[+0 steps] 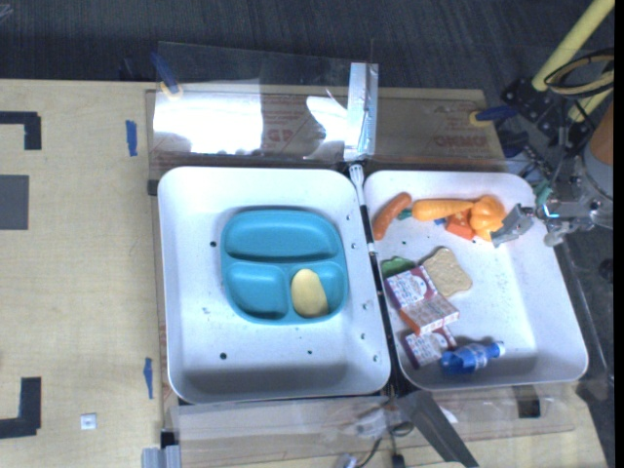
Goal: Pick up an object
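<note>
Two white bins (185,261), one blue tray (283,237), one yellow lemon (309,292); hand (526,217) state unclear.

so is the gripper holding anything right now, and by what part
Nothing can be seen held. The gripper sits at the right bin's upper right, beside the orange toy, with nothing visible between its fingers.

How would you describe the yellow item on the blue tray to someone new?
Look in the left white bin, where a blue divided tray lies. In its lower right compartment sits a pale yellow, egg-shaped item, the tray's sole content.
</note>
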### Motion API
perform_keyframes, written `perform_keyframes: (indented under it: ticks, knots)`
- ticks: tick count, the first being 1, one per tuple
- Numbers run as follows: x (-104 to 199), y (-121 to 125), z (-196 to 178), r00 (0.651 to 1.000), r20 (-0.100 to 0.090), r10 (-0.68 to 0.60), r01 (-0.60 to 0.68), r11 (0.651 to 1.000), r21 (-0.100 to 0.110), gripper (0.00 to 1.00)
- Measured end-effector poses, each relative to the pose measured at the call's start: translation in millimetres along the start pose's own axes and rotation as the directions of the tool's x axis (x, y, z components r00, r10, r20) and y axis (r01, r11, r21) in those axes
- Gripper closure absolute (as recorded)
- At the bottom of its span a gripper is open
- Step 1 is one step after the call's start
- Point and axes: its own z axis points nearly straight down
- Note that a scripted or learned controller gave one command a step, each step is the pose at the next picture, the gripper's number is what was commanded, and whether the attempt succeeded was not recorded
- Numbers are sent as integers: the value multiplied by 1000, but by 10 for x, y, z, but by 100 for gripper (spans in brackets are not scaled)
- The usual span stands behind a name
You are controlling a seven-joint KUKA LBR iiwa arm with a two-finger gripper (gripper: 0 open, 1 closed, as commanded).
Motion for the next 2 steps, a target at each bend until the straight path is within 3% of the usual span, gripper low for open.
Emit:
perform_keyframes:
  ticks: [1,2]
  knots:
    - [-39,494,960,1000,-2,-15,15,1000,-6,0]
    - [-65,866,1077,1000,-22,-4,5,999,52,0]
